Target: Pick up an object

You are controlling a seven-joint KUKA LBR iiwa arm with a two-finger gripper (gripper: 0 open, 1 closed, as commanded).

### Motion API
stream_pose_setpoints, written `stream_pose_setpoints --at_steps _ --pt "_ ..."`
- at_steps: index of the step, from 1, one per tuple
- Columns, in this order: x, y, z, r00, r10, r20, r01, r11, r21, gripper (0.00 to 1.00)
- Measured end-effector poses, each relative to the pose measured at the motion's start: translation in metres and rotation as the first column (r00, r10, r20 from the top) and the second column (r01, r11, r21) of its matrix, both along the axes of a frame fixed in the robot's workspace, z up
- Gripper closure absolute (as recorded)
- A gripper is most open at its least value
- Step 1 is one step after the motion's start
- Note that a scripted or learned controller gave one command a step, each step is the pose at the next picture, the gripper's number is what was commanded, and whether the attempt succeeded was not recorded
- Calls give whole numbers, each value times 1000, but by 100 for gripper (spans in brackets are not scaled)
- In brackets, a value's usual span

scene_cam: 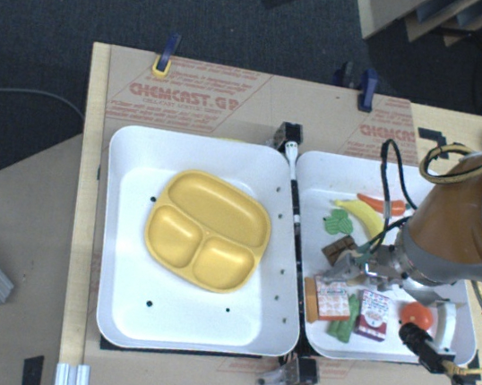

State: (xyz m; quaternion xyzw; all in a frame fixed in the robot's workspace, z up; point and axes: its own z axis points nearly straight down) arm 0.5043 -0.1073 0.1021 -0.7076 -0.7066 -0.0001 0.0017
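Hanging low over the cluttered right-hand shallow white bin (462, 344), grey two-finger gripper (349, 266) blurring against small packets (331, 299); finger spread impossible to tell.

The left bin (124, 241) and right bin (316, 176) are white, and the left one carries a yellow three-compartment tray (208, 230). The right bin contains a yellow banana (360, 215), a green toy (339, 221), an orange-red carrot (375, 202), a brown block (337, 247), a red tomato (418, 313) and two red-and-white printed packets (373, 314). The arm (459, 222) is grey with an orange band, and the tan bench board (203, 90) bears red lettering.
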Motion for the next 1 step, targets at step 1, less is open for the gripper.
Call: stream_pose_setpoints --at_steps 1 --pt "6 1 -12 1000 0 20 0 1000 -2 0"
